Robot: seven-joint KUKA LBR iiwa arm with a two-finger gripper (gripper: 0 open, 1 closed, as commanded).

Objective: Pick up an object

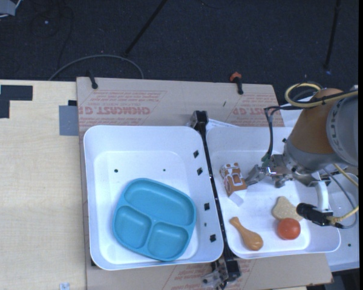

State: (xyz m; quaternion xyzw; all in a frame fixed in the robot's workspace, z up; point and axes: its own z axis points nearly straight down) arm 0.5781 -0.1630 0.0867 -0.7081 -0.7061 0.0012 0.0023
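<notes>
I am reaching in from the right over the right-hand shallow white plastic bin (pixel 327 243), and my two-finger metal pincer (pixel 254 175) is hanging low just beside the small brown-and-white blocky toy (pixel 232 179) that is lying near the black divider (pixel 207 180) between the bins. That toy is looking like the nearest thing to pick up, so I am judging it to be my target.

To do this step well, I am thinking I should centre the fingers on either side of the toy's narrower width, come straight down until the tips are near the bin floor, and only then close. The toy is sitting close to the divider wall, so I am wary of a finger catching on that edge or nudging the toy away instead of straddling it.

My pincer is looking spread to a moderate gap, with the tips pointing left toward the toy; it is gripping nothing, and I cannot tell whether a tip is already touching the toy's right side.

Other candidates are lying well apart from it in the same bin: a tan drumstick-shaped toy (pixel 247 234), a red round tomato-like toy (pixel 288 229) and a beige flat bread-like piece (pixel 284 208). The left white bin (pixel 103 144) is bearing a light blue three-compartment plastic tray (pixel 154 219).
</notes>
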